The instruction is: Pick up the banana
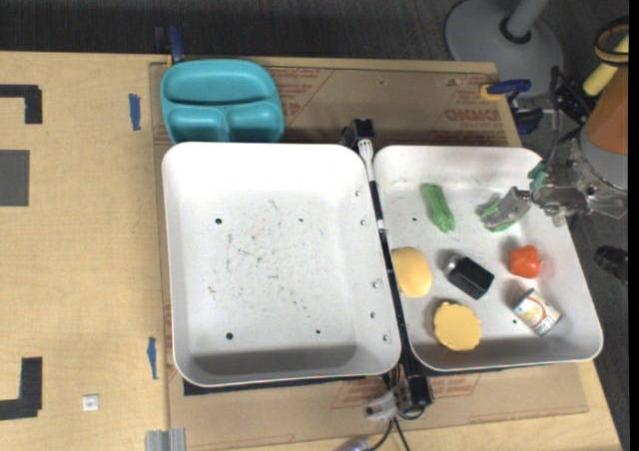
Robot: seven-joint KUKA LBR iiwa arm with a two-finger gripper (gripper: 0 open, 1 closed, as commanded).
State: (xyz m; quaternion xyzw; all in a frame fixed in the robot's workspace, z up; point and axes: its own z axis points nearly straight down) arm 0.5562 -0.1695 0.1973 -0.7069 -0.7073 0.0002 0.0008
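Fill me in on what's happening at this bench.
The grey arm reaches in from the right, its gripper low over the right bin, nothing visibly held. That bin holds a green piece, two yellow items, a black block, a red piece and a small can. A teal tray sits behind the left bin.

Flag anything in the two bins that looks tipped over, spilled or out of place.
Little stands out. A small can lies on its side near the right bin's lower right corner. The left bin's floor carries faint dark scuff marks.
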